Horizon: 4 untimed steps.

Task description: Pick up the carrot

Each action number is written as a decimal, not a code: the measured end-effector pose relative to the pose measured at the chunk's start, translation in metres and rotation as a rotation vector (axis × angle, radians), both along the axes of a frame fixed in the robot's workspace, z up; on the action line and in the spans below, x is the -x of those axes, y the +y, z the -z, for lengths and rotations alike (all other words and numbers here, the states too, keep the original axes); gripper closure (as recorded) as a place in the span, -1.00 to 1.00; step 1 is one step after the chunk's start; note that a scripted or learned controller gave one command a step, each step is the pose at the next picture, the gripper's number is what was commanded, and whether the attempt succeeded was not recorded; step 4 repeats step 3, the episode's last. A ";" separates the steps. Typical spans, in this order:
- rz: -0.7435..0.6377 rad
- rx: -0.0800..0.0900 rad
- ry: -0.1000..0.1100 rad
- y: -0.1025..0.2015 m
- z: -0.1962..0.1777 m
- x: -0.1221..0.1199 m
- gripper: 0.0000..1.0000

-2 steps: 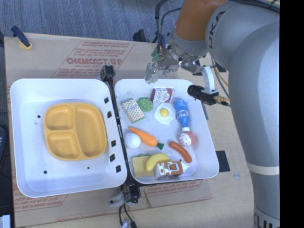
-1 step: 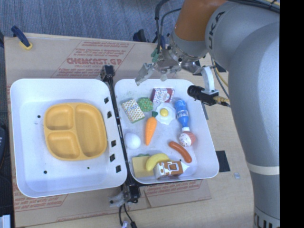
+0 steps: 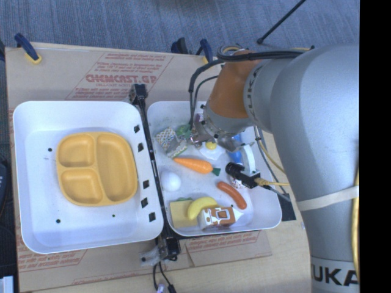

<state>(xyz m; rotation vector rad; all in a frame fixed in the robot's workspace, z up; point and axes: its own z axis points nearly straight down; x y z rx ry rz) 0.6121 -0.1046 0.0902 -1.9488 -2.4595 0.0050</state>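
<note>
An orange carrot [image 3: 193, 165] with a green end lies flat in the middle of the right bin [image 3: 269, 215], pointing left. My gripper [image 3: 204, 140] hangs low in that bin just above and slightly right of the carrot, under the orange wrist band. Its fingertips are mixed in with the clutter below the wrist, and nothing is seen held between them.
Around the carrot lie a patterned packet [image 3: 168, 139], a white ball [image 3: 170, 180], a sausage [image 3: 232, 195], a banana [image 3: 200, 206], a yellow block [image 3: 179, 212] and a small carton [image 3: 217, 218]. The left bin [image 3: 30, 182] holds a yellow divided plate [image 3: 96, 167].
</note>
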 end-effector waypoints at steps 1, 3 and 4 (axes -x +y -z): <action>-0.003 -0.001 0.002 0.006 0.000 0.047 -1.00; 0.421 0.002 0.000 0.043 -0.118 0.077 1.00; 0.421 0.002 0.000 0.043 -0.118 0.077 1.00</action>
